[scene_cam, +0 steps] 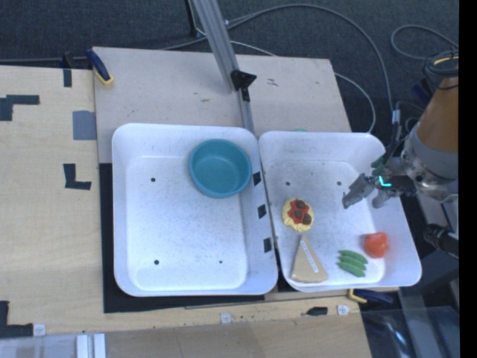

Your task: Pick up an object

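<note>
The gripper [368, 192] hovers with fingers spread and nothing between them at the right bin's [320, 142] right side, poised above the red toy [376, 244] at lower right, likely lining up a grab

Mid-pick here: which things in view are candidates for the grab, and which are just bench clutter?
Candidates:
- yellow toy with red topping
- cream wedge
- green pods
- red piece
- blue bowl
- gripper, above the right bin

Clutter:
- left bin
- cables
- yellow-handled clamp
</note>
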You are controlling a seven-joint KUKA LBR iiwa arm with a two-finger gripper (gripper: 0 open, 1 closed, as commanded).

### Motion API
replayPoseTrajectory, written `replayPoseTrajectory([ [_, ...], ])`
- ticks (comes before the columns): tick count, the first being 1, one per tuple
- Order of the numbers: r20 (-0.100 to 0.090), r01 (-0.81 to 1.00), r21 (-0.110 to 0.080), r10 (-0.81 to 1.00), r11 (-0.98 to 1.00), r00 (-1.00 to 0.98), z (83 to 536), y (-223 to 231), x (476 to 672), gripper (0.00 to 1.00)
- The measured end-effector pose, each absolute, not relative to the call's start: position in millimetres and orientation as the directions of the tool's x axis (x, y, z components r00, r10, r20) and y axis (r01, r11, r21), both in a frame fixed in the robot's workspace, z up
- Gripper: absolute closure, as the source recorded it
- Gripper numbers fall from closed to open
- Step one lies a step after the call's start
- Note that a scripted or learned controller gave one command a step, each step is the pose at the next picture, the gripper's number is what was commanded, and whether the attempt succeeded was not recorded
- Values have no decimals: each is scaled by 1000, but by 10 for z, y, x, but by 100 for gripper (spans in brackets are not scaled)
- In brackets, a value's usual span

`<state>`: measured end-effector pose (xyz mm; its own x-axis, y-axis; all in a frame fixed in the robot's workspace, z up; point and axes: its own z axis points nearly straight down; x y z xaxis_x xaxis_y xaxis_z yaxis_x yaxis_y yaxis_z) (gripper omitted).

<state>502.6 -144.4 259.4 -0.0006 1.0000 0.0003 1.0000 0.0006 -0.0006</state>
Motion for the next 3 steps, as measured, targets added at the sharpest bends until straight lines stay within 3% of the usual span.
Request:
replayPoseTrajectory([
  [1, 0, 1000, -1, 1000, 1, -1, 2594, -1444, 5025, 0],
  [3, 1, 1000, -5, 1000, 1, -1, 1478, -1295, 4927, 0],
])
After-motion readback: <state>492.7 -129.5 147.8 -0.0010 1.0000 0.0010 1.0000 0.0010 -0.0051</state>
